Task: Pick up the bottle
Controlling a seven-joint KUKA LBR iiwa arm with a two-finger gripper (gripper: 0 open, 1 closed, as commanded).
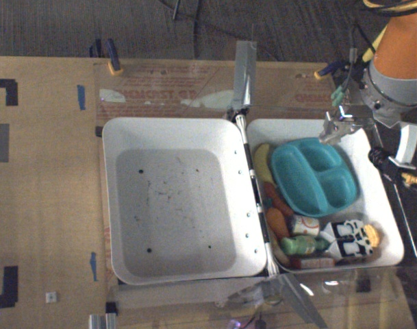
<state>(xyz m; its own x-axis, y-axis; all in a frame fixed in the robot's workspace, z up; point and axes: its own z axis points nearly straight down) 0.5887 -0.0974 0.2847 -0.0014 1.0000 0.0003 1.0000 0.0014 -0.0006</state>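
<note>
The bottle is green and lies on its side near the front of the right bin, wedged among other small items. My gripper hangs over the back edge of that bin, above the far corner of a teal divided plate. It is well behind the bottle and apart from it, and nothing shows in it. The arm's grey wrist and orange band enter from the upper right.
The teal plate covers most of the right bin's middle. A yellow banana and orange carrot-like pieces line its left wall. A black-and-white toy and a small white container crowd the bottle. The left bin stands alongside.
</note>
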